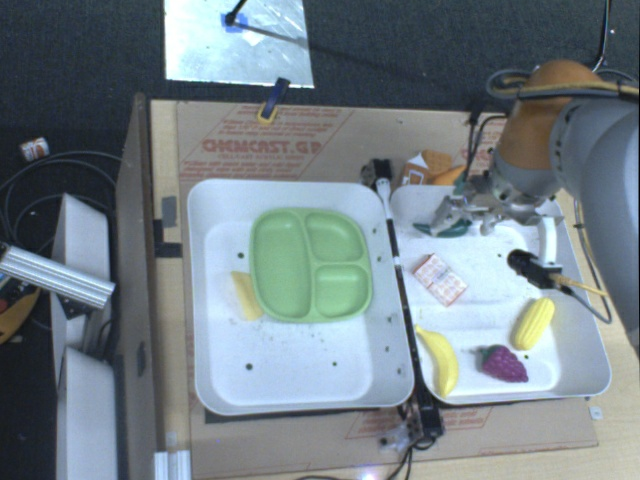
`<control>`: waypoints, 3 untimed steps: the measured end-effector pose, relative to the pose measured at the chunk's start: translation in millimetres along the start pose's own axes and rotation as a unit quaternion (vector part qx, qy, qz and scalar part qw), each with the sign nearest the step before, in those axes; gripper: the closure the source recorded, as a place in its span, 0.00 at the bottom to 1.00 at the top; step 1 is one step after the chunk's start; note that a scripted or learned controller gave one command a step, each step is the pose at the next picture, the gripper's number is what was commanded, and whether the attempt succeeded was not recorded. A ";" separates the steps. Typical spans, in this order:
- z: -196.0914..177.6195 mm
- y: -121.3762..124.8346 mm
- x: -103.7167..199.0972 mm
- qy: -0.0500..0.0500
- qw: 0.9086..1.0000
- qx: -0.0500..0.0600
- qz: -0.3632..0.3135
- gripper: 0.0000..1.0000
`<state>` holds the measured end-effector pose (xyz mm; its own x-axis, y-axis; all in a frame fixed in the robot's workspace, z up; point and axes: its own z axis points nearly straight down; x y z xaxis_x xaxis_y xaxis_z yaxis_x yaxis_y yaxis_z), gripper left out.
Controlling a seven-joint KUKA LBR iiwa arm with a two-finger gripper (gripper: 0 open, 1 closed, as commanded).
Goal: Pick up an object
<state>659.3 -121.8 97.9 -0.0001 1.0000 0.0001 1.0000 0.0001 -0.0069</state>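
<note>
The gripper hangs low over the far corner of the right bin, close to the wall that sits beside the left bin. A small dark green thing lies there, right at the tip of the gripper. It looks like the thing the robot wants to pick up. The view is too small and blurry to tell if the gripper is wide or narrow, or if it has the green thing yet.

Other toys lie in the same bin. A pink checked packet is near the middle wall. A banana, some purple grapes and a corn cob sit near the front, well apart from the gripper. The left bin holds a green plate with a yellow piece just beside it.

To do this step well, the robot should line up right over the middle of the green thing. It should go down straight, so it does not bump the bin walls, which are close on two sides. It should squeeze gently and make sure the thing is really caught. Then it should lift slowly and straight up. The green thing looks thin and flat, so it could slip out or get pushed into the corner.
</note>
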 end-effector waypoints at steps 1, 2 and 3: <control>10.3 10.8 9.9 0.000 1.000 -0.007 -0.002 0.00; -3.3 12.9 8.8 -0.001 1.000 -0.010 -0.003 1.00; -1.7 12.1 9.1 -0.001 1.000 -0.009 -0.003 0.00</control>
<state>671.4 -112.7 99.6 -0.0056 1.0000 -0.0019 0.9999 0.0057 0.0107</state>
